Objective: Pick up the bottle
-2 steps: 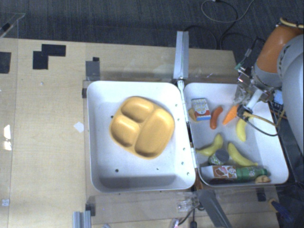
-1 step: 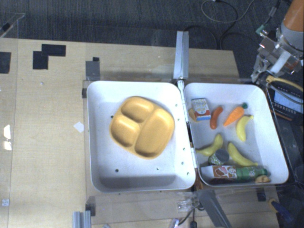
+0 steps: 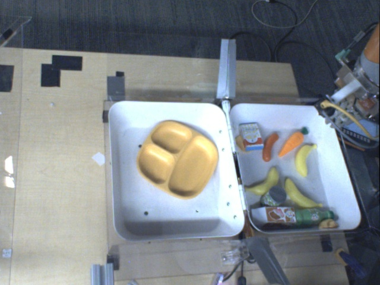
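Two shallow white bins sat side by side on the wooden bench. The left bin [image 3: 122, 177] held a yellow three-compartment tray [image 3: 178, 158], lying near its middle. The right bin [image 3: 347, 186] held the small items: a little carton [image 3: 252, 136] near the far left corner, a red sausage [image 3: 270, 146] just beside it, a carrot [image 3: 291, 143], and three bananas [image 3: 304, 159] spread across the middle. The green bottle [image 3: 297, 216] lay on its side along the near wall, its label facing up, close to one banana. The arm [image 3: 359, 91] hung at the upper right, outside the bin's far corner, well apart from the bottle. A cable [image 3: 279, 10] looped across the dark floor beyond the bench.
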You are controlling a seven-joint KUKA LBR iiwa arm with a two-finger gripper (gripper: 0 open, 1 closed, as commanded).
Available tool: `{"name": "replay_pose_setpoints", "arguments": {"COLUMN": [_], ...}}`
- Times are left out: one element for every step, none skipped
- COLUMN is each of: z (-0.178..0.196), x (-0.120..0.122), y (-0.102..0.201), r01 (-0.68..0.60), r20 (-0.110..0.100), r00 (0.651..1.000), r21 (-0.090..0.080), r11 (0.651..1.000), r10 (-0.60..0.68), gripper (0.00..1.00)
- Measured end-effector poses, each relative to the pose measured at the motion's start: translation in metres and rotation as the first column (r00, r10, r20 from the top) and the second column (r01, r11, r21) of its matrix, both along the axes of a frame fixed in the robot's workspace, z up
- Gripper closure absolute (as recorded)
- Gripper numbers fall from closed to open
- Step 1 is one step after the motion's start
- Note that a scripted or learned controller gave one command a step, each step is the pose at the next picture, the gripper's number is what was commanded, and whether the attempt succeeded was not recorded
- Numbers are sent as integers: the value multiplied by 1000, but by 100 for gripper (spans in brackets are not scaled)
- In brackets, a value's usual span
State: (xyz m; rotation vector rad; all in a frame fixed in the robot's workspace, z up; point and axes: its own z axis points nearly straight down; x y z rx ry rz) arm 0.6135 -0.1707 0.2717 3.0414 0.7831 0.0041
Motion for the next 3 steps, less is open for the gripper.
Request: {"name": "replay_pose_setpoints", "arguments": {"z": [10,-23,-70], "x": [-49,-126,-126], "y": [-13,-26,-35], "r01": [30,195,295], "r20": [1,-2,-3], "r00": [1000,981,956], "r21": [1,2,1], "r11": [1000,981,956], "r10": [-30,-195,-295], "gripper": [100,100,100]}}
